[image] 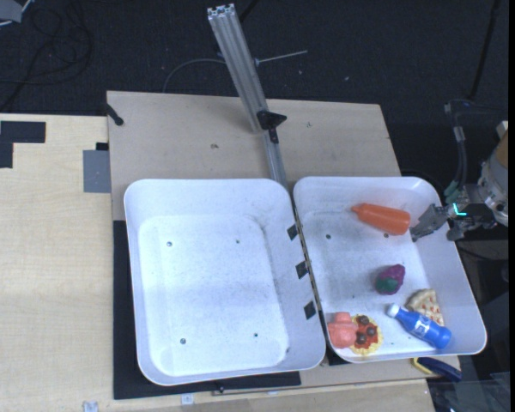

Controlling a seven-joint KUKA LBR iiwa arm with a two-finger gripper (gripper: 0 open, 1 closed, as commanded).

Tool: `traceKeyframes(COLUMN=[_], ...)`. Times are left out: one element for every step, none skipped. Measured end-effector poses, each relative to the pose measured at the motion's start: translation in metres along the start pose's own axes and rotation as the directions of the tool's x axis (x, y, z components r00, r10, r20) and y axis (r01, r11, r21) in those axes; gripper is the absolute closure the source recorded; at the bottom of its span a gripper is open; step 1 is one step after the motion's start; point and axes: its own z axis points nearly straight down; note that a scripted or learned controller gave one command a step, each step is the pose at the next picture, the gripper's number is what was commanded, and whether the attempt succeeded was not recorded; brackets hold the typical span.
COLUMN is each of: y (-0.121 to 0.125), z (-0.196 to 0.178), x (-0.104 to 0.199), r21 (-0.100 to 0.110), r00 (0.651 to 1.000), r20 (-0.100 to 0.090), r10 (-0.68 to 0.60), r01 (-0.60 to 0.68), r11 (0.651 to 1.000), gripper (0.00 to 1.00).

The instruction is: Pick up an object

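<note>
Even overhead light, soft focus, dark surroundings.

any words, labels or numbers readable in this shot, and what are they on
None can be read.
Blue bottle: has a white label, too small and blurred to read.
Orange carrot-like toy, purple toy and the white bins: no lettering visible.

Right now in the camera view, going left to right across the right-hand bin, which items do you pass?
Red and yellow toy food → orange carrot-like piece → purple item → blue bottle, with a tan waffle-like piece just above it → gripper at the bin's right rim.
</note>
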Motion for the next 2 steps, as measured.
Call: traceKeyframes(y=[0.0, 0.001], z=[0.0, 0.042], x=[0.0, 0.001], r21=[0.0, 0.003], r00=[1.0, 1.0], r20=[0.0, -0.001], r10=[0.0, -0.001], r01=[0.0, 0.001], r11=[1.0, 1.0], gripper=[0.0, 0.0])
